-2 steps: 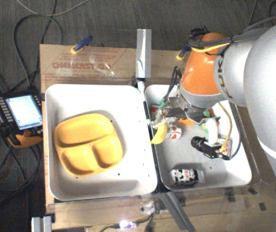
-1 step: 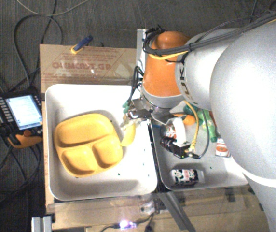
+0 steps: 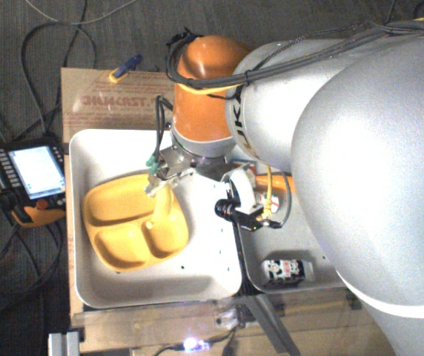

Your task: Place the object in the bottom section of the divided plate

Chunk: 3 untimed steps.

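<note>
The gripper [image 3: 155, 182] hangs over the yellow plate [image 3: 123, 232] in the left bin [image 3: 204, 273]; its grip cannot be told.

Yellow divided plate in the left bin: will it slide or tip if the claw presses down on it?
The yellow divided plate looks like rigid moulded plastic, so probably light and stiff. On the smooth white bin floor it may slide. It already sits askew, so pressing near its rim could tip it.
</note>
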Each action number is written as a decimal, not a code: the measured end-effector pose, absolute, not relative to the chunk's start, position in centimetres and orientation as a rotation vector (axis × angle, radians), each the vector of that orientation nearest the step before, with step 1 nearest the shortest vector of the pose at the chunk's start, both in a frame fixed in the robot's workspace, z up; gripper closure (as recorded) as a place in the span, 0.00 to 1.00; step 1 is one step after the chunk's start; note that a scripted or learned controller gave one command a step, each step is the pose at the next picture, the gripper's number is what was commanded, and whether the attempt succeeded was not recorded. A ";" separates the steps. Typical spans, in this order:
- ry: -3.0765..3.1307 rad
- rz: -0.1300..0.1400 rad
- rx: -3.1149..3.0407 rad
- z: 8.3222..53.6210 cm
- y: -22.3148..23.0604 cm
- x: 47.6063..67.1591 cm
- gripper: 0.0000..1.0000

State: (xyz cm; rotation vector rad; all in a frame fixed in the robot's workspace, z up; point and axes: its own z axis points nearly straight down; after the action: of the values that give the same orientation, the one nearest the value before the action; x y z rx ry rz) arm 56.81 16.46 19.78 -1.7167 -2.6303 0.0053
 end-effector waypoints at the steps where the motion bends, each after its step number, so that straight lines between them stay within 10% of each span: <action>1: -2.355 0.008 -2.079 20.9 18.3 56.0 1.00; 3: -2.006 0.009 -2.418 23.1 15.1 57.9 1.00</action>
State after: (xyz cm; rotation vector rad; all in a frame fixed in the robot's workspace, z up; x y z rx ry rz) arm 57.92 15.14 23.07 -2.4175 -2.0058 0.0093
